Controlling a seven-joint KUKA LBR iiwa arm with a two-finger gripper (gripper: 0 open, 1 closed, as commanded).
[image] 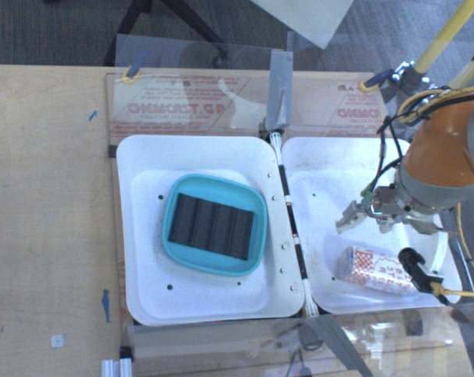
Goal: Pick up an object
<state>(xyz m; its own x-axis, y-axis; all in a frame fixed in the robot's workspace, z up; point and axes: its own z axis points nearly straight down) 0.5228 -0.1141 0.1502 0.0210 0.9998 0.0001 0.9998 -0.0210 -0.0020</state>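
Packet (376,269): lying near the right bin's (323,163) front edge
Gripper (361,213): hovering above it, fingers spread, gripping nothing
Teal tray (214,224): sitting mid left bin (143,210)

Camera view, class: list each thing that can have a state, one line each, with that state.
Turquoise plastic tray with dark ribbed insert: lying flat in the left white bin.
Red-and-white checked packet: lying on its side in the right white bin.
Gripper: above the right bin, holding nothing.

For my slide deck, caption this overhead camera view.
Gripper over right bin near checkered packet; teal tray in left bin.
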